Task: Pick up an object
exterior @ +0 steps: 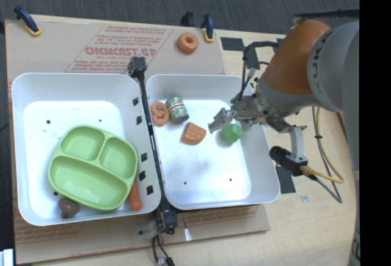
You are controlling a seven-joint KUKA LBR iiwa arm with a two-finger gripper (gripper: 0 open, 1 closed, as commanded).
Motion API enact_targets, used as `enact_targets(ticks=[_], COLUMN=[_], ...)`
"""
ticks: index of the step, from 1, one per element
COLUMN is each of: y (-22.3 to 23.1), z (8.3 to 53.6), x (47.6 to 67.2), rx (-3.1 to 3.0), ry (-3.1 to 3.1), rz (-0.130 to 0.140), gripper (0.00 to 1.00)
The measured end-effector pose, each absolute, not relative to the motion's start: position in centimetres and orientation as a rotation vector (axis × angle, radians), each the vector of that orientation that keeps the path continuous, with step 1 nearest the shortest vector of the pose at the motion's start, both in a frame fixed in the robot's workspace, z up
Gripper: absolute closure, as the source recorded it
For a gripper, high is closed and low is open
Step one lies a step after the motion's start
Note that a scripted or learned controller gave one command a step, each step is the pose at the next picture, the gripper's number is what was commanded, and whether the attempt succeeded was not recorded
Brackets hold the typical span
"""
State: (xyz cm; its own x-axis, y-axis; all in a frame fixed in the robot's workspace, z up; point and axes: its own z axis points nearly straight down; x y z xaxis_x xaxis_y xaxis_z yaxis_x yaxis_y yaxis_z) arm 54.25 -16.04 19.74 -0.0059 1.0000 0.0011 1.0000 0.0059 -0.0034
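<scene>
In the right bin (208, 180), near its right wall, lies a small green round object (231, 133). My gripper (230, 122) hangs right over it, at or touching its top, with the grey arm and its orange band (297, 57) reaching in from the right. Further left in the same bin lie an orange waffle-like piece (194, 134), a small can with a green label (178, 109) and an orange ring-shaped piece (160, 113).
The left bin (36, 106) holds a green divided plate (93, 166), a brown lump (68, 207) at its front corner and an orange carrot-like piece (134, 197). An orange doughnut (188, 43) lies on the cardboard behind the bins. Cables (324, 167) hang right of the bin.
</scene>
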Motion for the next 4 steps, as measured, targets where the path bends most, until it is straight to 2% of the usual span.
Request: enact_targets(ticks=[1,2,3,4], y=[-14.3,-14.4,-17.1,-17.1], z=[9.1,10.2,21.0,21.0], x=[47.6,47.7,47.7,47.7], rx=[-2.210,-2.206,-2.218,-2.216], ry=[-2.227,-2.234,-2.228,-2.229], rz=[0.003,0.004,0.000,0.000], gripper=[0.00,1.00,1.00,0.00])
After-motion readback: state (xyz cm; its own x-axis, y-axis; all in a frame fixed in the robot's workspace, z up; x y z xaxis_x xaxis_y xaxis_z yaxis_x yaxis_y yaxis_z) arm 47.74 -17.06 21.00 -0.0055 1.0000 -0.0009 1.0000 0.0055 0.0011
